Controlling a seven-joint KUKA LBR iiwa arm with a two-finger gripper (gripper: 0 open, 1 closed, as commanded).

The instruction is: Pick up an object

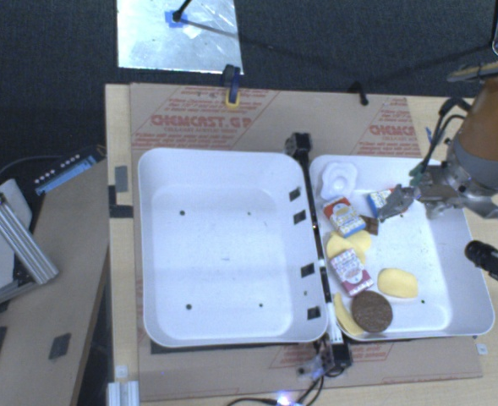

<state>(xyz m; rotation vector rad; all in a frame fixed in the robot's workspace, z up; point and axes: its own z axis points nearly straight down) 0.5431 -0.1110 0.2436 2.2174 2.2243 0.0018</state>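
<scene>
Counting L to R: 2 white bins, left bin (223, 244) and right bin (451, 286). In the right one I see 2 small red-white cartons (344, 216) (350, 269), both long axis roughly up-down, 1 white cup (340, 178), 1 brown disc (372, 310), 1 yellow lump (397, 282). Gripper (394, 203) sits over the top carton's right side; can't tell its state.

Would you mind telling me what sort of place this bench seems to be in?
Probably a robotics lab test cell: the arm reaches over two white bins, toy-like items such as a brown disc sit in the right one, and cables and aluminium framing surround the bench.
</scene>
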